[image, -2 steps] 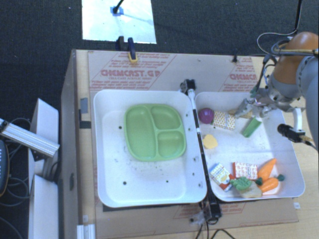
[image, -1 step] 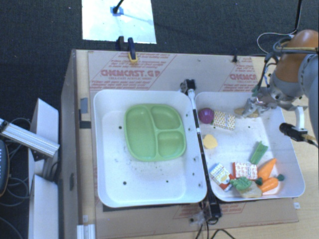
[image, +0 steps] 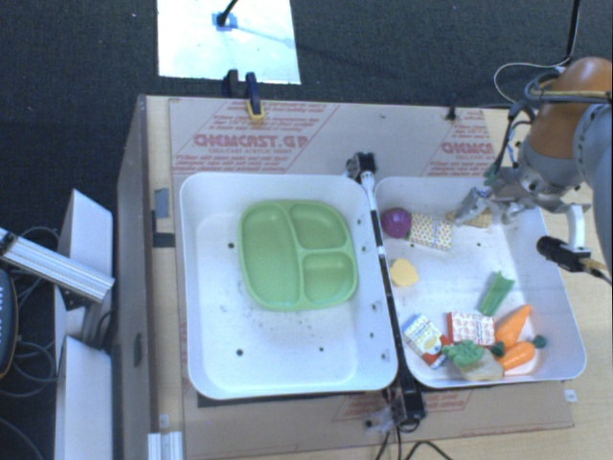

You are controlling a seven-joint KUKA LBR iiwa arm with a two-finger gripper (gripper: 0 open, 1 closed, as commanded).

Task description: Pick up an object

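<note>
My gripper [image: 473,206] hangs low over the back of the right bin [image: 556,286], close to its far wall. A small tan piece [image: 480,220] lies right beside the gripper; whether it is held cannot be made out. Just left of the gripper sit a speckled yellow cracker [image: 431,232] and a purple ball [image: 396,222]. Further forward lie a yellow lump [image: 404,273], a green stick [image: 496,293], two orange carrots [image: 514,323], a red-and-white box [image: 471,328], a small carton [image: 422,335] and a green leafy toy [image: 465,354].
The left bin [image: 215,353] holds a green divided plate [image: 297,254]. A black-and-white rod [image: 375,228] runs along the seam between the bins. The arm's grey body with its orange band [image: 575,113] stands over the right bin's back right corner.
</note>
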